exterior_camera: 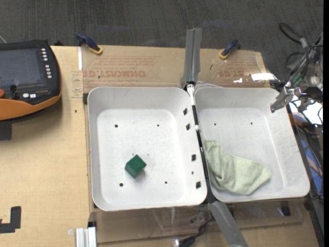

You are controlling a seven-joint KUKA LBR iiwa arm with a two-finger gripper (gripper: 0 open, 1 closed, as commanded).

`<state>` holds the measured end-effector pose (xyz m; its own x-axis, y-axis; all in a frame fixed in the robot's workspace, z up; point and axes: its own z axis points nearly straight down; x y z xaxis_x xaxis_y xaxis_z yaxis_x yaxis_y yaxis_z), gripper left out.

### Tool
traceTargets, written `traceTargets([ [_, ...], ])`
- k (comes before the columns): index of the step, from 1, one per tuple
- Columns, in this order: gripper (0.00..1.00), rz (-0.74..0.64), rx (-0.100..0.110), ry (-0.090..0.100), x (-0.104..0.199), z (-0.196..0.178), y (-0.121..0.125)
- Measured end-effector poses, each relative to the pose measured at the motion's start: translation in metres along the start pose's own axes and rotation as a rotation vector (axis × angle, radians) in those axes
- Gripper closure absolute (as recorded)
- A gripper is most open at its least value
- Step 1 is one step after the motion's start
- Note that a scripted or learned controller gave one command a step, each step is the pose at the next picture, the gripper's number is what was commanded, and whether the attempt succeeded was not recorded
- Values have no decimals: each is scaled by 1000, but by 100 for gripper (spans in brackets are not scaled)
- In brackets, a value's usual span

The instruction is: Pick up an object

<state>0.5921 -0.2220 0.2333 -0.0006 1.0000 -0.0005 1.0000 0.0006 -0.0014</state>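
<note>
A pendant (23, 78) with a dark screen and orange trim lies at the far left of the desk (41, 179). Cardboard (149, 68) covers the desk behind the bins, held by two clamps (90, 43) at its far edge.

The left bin (103, 107) holds one green cube (135, 165), left of centre and toward the near wall, apart from every wall. A grey bar (193, 55) runs from the far side along the seam between the bins.

The right bin (247, 107) holds a pale green cloth (236, 171), crumpled in the near left part and touching the left wall.

My jaws (281, 101) sit at the far right corner of the right bin, above its rim. I cannot tell whether they are open or closed. They are well apart from cube and cloth.
</note>
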Motion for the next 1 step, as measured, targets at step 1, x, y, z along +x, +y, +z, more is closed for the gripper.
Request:
traceTargets([
  [1,0,340,1,0,58,131,-22],
])
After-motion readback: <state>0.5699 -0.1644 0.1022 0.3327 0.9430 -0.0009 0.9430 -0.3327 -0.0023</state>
